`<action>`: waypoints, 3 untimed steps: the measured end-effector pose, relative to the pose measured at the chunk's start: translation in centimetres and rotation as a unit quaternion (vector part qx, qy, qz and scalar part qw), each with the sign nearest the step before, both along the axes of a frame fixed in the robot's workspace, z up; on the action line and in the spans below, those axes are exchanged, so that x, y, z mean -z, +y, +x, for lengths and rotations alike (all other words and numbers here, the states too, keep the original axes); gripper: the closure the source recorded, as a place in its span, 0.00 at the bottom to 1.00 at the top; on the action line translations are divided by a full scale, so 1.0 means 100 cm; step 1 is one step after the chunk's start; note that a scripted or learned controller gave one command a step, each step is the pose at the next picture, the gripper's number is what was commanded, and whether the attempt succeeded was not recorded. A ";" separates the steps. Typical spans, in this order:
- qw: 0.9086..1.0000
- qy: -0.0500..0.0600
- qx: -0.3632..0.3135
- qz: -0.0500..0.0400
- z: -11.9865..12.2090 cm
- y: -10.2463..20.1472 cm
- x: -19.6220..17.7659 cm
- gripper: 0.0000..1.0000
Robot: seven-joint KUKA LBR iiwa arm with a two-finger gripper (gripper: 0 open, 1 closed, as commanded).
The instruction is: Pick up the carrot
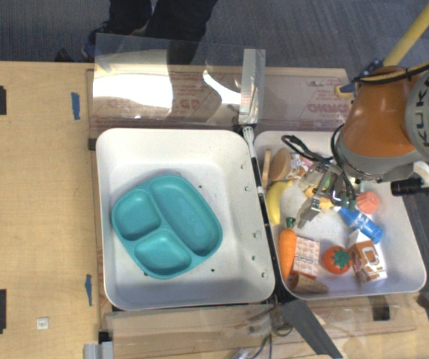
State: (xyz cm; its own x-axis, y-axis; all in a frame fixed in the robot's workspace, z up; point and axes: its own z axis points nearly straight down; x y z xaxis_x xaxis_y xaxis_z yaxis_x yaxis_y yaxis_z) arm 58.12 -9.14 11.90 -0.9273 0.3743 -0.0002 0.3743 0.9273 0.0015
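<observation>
The carrot [287,250] is a short orange piece lying upright along the left wall of the right bin [412,238], near its front. A yellow banana [275,201] lies just behind it and a red-and-white snack box [306,257] touches its right side. My gripper [320,203] hangs over the middle of the right bin, behind and to the right of the carrot and apart from it. It stands open with nothing between its fingers.
Crowding the right bin are a red tomato [338,260], a small brown carton [369,263], a blue bottle [362,224], a pink round piece [369,200] and a brown bread-like piece [278,164]. The left bin [124,149] bears a teal divided plate [167,224].
</observation>
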 end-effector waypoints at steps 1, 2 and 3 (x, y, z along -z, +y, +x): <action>1.000 -0.002 -0.021 -0.001 0.017 -0.004 0.032 0.00; 1.000 -0.002 -0.021 -0.001 0.017 -0.004 0.032 0.00; 1.000 -0.002 -0.021 -0.001 0.017 -0.004 0.032 0.00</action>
